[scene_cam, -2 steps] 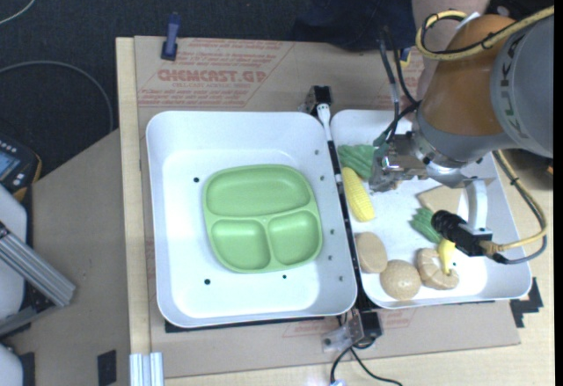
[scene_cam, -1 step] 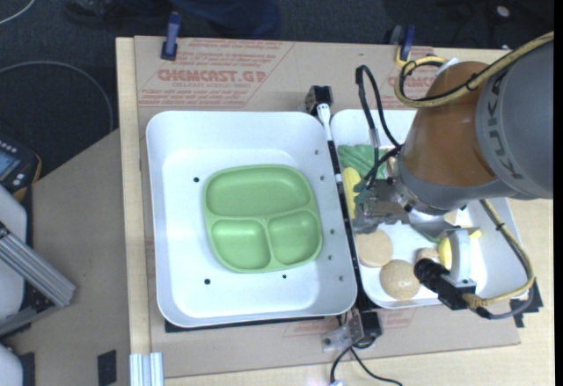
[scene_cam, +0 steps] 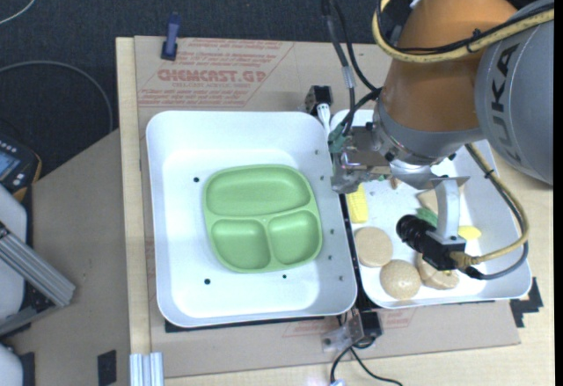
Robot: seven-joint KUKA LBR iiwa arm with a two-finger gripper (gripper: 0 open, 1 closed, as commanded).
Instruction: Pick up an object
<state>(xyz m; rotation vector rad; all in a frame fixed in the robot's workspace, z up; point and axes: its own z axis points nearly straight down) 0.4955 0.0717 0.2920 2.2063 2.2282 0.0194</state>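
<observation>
Green tray (scene_cam: pixel 261 217) sits centred, white bin (scene_cam: pixel 172 200) margins open.

Bench: flat brown cardboard-topped bench (scene_cam: pixel 211 76), centre of frame.
On it: two shallow white plastic bins, left (scene_cam: pixel 176 200), right (scene_cam: pixel 501 274), touching.

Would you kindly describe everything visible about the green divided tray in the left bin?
The green divided tray is pale green, matte, plastic-looking, a rounded rectangle with three compartments: one long at the far side, two smaller at the near side. It lies flat, slightly rotated, near the middle of the left bin, resting on its white floor. Nothing else touches it.
</observation>
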